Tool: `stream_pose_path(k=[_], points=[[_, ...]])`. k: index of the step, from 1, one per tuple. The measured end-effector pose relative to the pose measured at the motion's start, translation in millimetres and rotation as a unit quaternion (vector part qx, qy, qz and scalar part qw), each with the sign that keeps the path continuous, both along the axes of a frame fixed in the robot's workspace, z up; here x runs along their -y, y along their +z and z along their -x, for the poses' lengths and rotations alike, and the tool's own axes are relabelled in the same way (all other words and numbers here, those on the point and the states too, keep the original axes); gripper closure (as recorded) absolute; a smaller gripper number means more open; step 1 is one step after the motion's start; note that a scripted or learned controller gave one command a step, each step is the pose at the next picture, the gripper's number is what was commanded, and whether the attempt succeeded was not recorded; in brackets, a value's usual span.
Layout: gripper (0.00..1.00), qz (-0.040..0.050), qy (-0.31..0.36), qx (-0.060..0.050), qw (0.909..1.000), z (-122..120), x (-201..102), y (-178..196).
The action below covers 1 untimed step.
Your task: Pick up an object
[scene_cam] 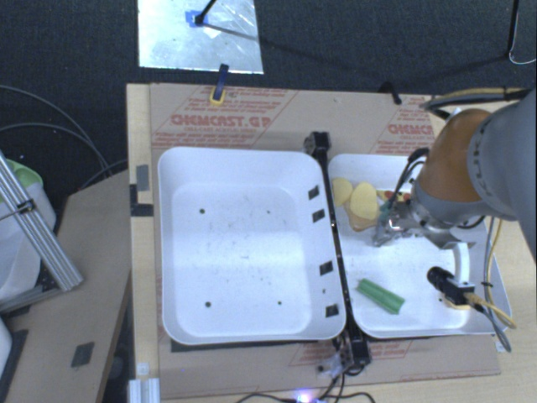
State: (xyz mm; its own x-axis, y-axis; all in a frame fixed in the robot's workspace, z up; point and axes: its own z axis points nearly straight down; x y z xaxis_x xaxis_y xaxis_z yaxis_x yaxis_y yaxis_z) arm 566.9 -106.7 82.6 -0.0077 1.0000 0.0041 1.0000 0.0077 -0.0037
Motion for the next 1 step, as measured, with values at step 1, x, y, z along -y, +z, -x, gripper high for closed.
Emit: stream_pose_path(k=[1], points=[[1.00,0.0003,0.002,0.007,1.0000,22.1,-70.3,108.1]])
